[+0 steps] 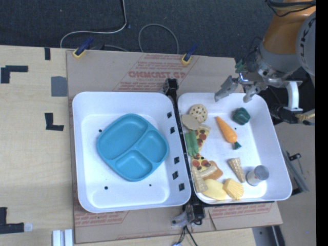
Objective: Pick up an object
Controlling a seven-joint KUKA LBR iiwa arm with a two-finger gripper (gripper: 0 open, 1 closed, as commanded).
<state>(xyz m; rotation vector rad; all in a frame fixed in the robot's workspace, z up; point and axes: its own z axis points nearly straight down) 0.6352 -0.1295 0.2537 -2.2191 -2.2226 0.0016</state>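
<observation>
A dark carpet lies behind a wooden bench point(31, 152), and a brown cardboard sheet point(148, 73) covers the middle of the bench. Two yellow and blue clips hold the cardboard at its far edge. Thin wires loop over the carpet.

Two white bins sit side by side on the cardboard. The left bin point(87, 188) holds a blue plate point(132, 146) with three sections. The right bin point(274, 158) is full of toy food.

The toy carrot point(226, 129) lies near the middle of the right bin. A dark green toy point(241, 116) sits just to the right of the carrot. A round cookie point(197, 112) lies to the left of the carrot, by the bin's left wall. A green pickle point(191, 143) and a pizza slice point(201, 136) lie below the cookie, left of the carrot. Nearer the front, below the carrot, are a waffle cone point(236, 167), a grey can point(256, 175), and some yellow food pieces point(225, 189).

The gripper point(234, 94) hangs over the far edge of the right bin, above the carrot and the green toy. Its two fingers are spread wide apart with nothing between them. The grey and orange arm point(288, 29) reaches in from the right.
</observation>
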